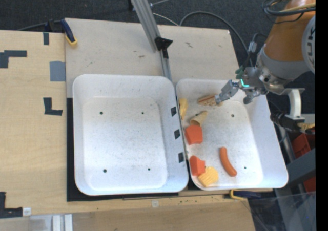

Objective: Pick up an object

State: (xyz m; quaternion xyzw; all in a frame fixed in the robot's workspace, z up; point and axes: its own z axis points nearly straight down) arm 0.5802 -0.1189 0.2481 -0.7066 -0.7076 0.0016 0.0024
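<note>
Two fingers (224,97), gap impossible to tell, hover touching the hot dog (207,100); orange block (193,134) lies below them.

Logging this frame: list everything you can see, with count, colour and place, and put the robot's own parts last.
White bins: 2, side by side on the bench; left bin, right bin.
Sausage: 1, orange-red, right bin, lower middle.
Orange blocks: 2, right bin near its left wall; one mid, one lower.
Corn-like piece: 1, yellow, right bin's lower left corner.
Cone-shaped piece: 1, tan, right bin, upper left.
Yellow piece: 1, against right bin's left wall.
Hot-dog-like piece: 1, red-brown and pale, right bin's top, at the pincer's tip.
Metal post: 1, grey, behind the bins.
Clamp: 1, blue and yellow, bench's back left.
Arm: 1, grey and orange, right.
Pincer: 1, grey, over right bin's top.
</note>
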